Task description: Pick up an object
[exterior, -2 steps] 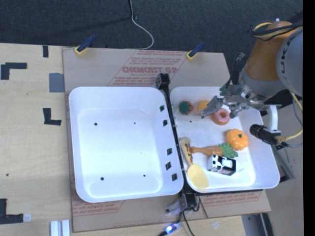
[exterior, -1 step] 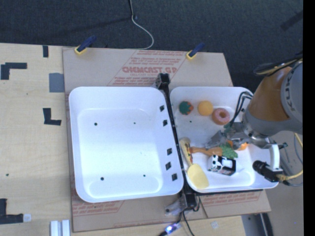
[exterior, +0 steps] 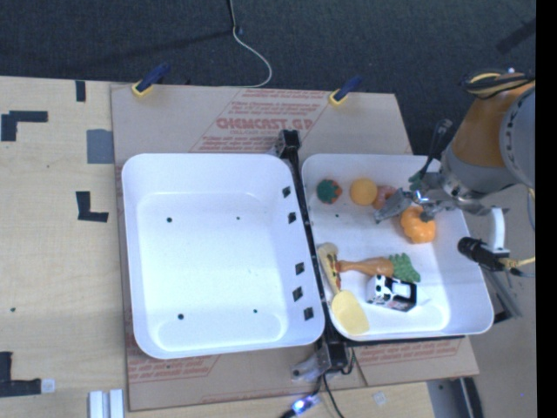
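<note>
arm (exterior: 492, 146) reached in from the right, grey with an orange band, wrist low over the right bin (exterior: 461, 320). gripper (exterior: 402, 202) sat in the bin's upper part, dark fingers pointing left and down; could not tell whether the claw was open or closed, nor whether anything sat between the tips.

right bin contents:
- orange fruit (exterior: 418, 225), just beside the gripper on its lower right, touching or nearly so; contact could not be judged.
- yellow ball (exterior: 364, 191), left of the gripper, near the bin's top wall.
- a small pinkish thing between the ball and the gripper, mostly hidden, too small to name.
- green-and-red ball (exterior: 328, 191), left of the yellow ball, apart from it.
- carrot (exterior: 374, 266) lay across the middle of the bin, orange body pointing left, green leaves to the right.
- cow (exterior: 392, 293), black and white, just below the carrot's leaves.
- yellow scoop (exterior: 350, 313) at the lower left corner, pale handle running up along the divider.

left bin (exterior: 139, 233) was white, with a few dark dots on its floor. both bins rested on a cardboard sheet (exterior: 252, 124) with red printing, held at the far edge by two blue-and-yellow clamps (exterior: 150, 78). wooden bench (exterior: 43, 259) carried black tape marks to the left. a thin cable (exterior: 244, 42) looped down over the dark floor beyond.
</note>
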